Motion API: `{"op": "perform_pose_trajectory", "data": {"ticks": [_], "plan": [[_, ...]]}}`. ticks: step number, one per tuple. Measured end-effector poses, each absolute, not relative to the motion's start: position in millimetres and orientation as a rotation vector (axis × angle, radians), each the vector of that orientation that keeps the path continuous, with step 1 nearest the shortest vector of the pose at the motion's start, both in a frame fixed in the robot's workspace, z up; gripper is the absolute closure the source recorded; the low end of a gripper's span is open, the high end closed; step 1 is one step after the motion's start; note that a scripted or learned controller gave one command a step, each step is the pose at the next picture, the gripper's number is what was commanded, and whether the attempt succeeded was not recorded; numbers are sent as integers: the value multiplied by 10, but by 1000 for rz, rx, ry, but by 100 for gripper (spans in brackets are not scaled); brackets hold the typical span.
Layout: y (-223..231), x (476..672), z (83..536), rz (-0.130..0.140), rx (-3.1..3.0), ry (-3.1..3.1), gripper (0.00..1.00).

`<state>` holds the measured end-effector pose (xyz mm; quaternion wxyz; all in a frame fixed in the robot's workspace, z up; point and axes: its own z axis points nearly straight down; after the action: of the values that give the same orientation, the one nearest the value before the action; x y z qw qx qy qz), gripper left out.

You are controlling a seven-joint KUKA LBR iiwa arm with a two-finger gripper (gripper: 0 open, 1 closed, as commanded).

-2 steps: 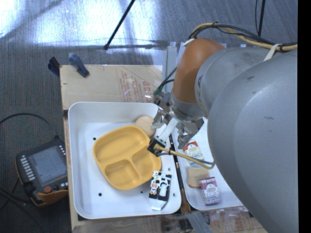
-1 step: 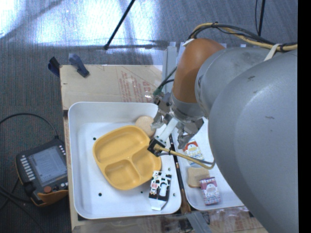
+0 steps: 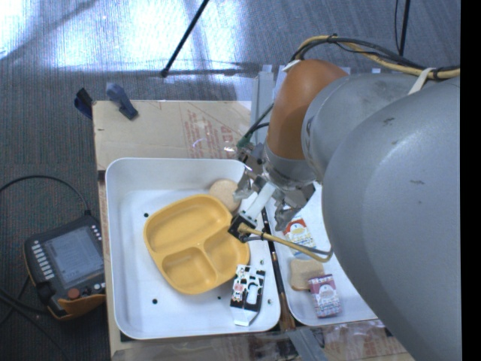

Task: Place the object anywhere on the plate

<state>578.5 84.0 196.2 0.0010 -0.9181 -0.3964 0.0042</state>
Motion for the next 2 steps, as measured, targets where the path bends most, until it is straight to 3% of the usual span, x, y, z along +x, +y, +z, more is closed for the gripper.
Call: {"op": "perform_pose_trajectory", "data": {"ticks": [2], "plan": [[840,5785,1962,13,-2882,-1245,0]]}}
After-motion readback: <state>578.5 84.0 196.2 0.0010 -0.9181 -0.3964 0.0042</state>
